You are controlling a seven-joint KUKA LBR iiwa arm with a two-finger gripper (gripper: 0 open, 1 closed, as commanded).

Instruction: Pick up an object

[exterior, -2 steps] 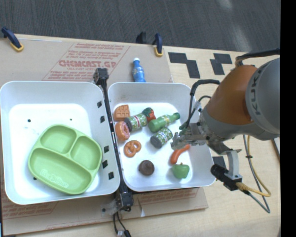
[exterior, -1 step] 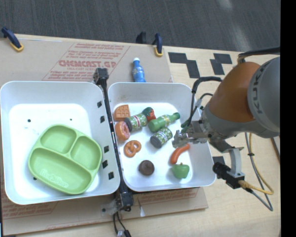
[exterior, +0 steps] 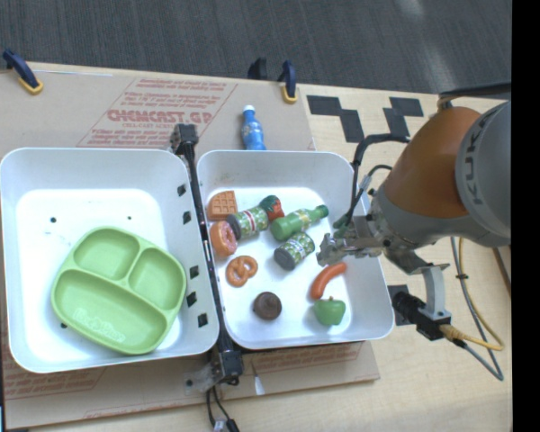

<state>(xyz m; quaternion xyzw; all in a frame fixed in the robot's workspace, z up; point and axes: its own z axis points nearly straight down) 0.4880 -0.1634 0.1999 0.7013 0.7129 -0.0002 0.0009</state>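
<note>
Dark grey carpet point(exterior: 162, 16) beyond a pale wood bench point(exterior: 414, 394); cardboard sheet point(exterior: 117, 106) with red print, blue clamps point(exterior: 22, 70)

Red print on the cardboard sheet point(exterior: 153, 115) at twelve o'clock read "CHEMCAST GP" (smaller lines around it stayed illegible). The arm point(exterior: 481, 183), at three o'clock, showed partial letters "KU".

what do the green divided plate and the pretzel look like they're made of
Green divided plate: likely moulded plastic, matte with a soft sheen, one uniform colour. Pretzel: probably toy plastic or rubber; smooth, even orange-brown surface. Too small to be sure.
</note>
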